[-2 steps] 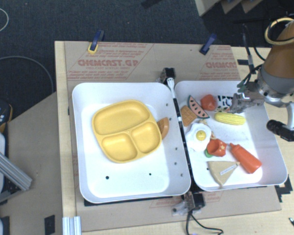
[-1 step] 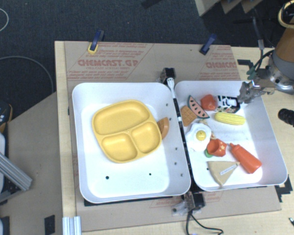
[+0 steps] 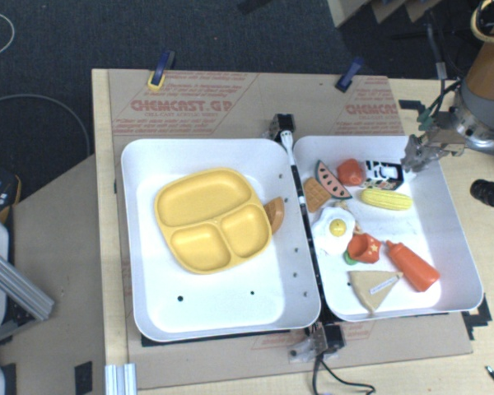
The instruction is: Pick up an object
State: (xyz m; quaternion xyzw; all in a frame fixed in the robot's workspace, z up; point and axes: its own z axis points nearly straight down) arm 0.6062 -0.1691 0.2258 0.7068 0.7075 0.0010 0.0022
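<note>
A: Where is the end effector (image 3: 415,156) right now?

B: At the far right corner of the right bin (image 3: 461,220), just above the rim, next to the black-and-white item (image 3: 384,170). Whether it is clenched or released, I cannot tell; it is too small and blurred here. Nothing visibly sits in it.

A: And the things to pick?

B: All loose toy food, clustered in the right bin: a watermelon slice (image 3: 331,178), a tomato (image 3: 351,172), corn (image 3: 385,199), a fried egg (image 3: 335,226), a red pepper (image 3: 363,248), an orange-red bottle (image 3: 412,266) and a tan wedge (image 3: 374,289). A cracker (image 3: 315,194) leans by the divider.

A: The left bin (image 3: 140,220)?

B: It holds a yellow divided plate (image 3: 212,219), with a brownish piece (image 3: 274,213) tucked at its right edge.

A: Why hover at that corner?

B: My guess is it is lining up on the nearest items, the black-and-white one or the corn. They lie touching or nearly so, which could spoil a grasp.
</note>
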